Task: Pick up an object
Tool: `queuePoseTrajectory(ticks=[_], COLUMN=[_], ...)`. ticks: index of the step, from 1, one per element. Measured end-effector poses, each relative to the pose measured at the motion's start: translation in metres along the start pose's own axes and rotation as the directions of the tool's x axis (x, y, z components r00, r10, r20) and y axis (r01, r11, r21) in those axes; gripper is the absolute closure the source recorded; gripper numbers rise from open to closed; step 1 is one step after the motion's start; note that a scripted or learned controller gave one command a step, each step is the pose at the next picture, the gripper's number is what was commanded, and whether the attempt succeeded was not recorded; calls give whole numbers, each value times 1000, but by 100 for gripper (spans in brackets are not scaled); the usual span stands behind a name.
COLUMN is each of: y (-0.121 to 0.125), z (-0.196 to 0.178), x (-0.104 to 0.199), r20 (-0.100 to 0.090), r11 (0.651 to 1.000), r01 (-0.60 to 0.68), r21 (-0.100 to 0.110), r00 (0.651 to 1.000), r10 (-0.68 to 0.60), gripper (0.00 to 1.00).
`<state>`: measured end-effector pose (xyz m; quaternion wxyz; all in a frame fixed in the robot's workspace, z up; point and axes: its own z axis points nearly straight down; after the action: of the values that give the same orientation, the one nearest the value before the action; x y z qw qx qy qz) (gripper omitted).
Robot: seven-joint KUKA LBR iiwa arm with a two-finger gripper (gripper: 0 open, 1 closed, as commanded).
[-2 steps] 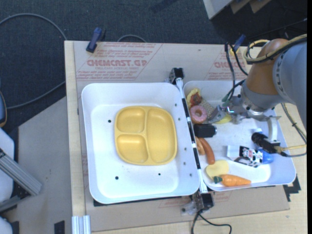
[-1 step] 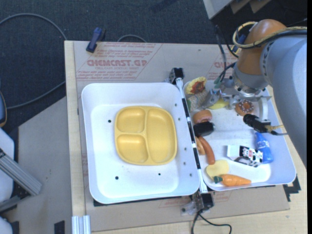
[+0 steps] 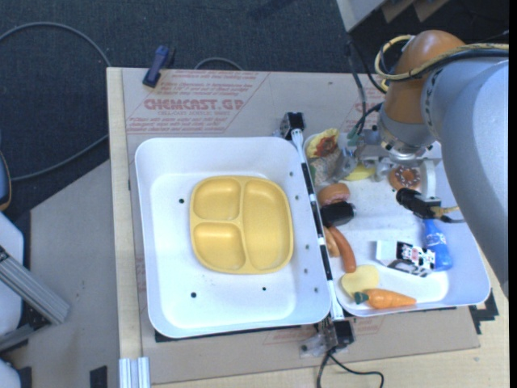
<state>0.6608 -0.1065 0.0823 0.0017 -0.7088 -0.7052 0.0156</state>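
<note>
Left bin (image 3: 161, 297): holds a yellow divided plate (image 3: 241, 222) lying flat at its centre, three compartments, all bare. No toys in this bin.

Cardboard sheet (image 3: 194, 103) under both bins: red print at 12 o'clock from the plate reads "CHEMCAST GP"; the smaller lines below it are too fine to read. A blue clip (image 3: 157, 65) sits at the sheet's far left corner.

Right bin (image 3: 464, 285): holds the pickable items. Along the shared wall, from 12 towards 6 o'clock: a crumpled wrapper (image 3: 325, 147), a brown bun-like toy (image 3: 333, 192), a dark piece (image 3: 338, 212), an orange sausage shape (image 3: 345, 250), a yellow piece (image 3: 360, 280) and a toy carrot (image 3: 386, 300), which touches the yellow piece. Towards 3 o'clock lie a black-and-white card (image 3: 410, 258) and a blue bottle (image 3: 436, 245); their markings are not legible.

Gripper (image 3: 380, 164): low over the bin's 12 o'clock end, just beside the wrapper. Whether its jaws stand apart or together cannot be told; the wrist hides them.

Task status: judged not done. Every visible object rests on the bin floor and nothing is seen lifted. A grasp and a lift remain.
</note>
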Motion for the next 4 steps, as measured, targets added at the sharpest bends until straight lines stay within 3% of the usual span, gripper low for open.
queuePoseTrajectory(ticks=[1,2,3,4], y=[0,-47,-103,-102], z=[-4,-100,-44,-45], x=[7,60,-13,-12], r20=[-13,-21,-20,-21], r11=[1000,1000,1000,1000], r01=[1,7,3,4], r21=[3,-19,-18,-19], r00=[1000,1000,1000,1000], r10=[-1,-8,-4,-5], gripper=[100,100,100,0])
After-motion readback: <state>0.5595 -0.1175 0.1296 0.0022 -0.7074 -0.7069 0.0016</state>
